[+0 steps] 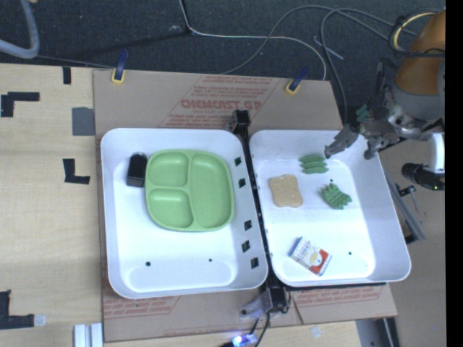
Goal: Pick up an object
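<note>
Overhead — two white bins [116, 215] | cardboard sheet [210, 100] | dark floor [217, 6]

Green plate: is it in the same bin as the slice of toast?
No, the green plate lies in the left bin, the toast in the right bin.

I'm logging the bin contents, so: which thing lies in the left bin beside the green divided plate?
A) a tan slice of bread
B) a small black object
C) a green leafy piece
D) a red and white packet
B: the small black object sits against the left edge of the green divided plate in the left bin.
</note>
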You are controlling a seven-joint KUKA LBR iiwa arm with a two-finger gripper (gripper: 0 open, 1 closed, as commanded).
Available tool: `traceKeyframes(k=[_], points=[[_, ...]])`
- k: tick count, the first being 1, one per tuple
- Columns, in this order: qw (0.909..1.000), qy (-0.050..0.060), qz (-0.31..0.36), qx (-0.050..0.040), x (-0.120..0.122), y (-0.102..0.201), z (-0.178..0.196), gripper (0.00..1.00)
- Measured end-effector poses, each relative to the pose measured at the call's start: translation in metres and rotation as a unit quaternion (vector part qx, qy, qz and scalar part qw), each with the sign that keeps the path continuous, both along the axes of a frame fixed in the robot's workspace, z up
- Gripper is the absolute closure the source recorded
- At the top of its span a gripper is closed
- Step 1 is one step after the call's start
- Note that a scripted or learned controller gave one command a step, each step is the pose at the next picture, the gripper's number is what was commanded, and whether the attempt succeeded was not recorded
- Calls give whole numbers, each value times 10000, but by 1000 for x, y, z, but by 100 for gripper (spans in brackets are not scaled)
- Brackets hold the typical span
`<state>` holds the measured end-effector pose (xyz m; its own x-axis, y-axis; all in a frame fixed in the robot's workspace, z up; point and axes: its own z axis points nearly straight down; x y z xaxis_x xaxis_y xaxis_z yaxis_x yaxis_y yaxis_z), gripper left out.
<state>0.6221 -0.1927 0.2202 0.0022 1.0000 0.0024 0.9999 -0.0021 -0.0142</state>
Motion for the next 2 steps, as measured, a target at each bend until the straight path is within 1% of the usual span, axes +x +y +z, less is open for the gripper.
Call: traceKeyframes(k=[1, 2], points=[[10000, -65, 17, -13, 3, 0, 8, 0], [10000, -42, 15, -16, 7, -6, -52, 0]])
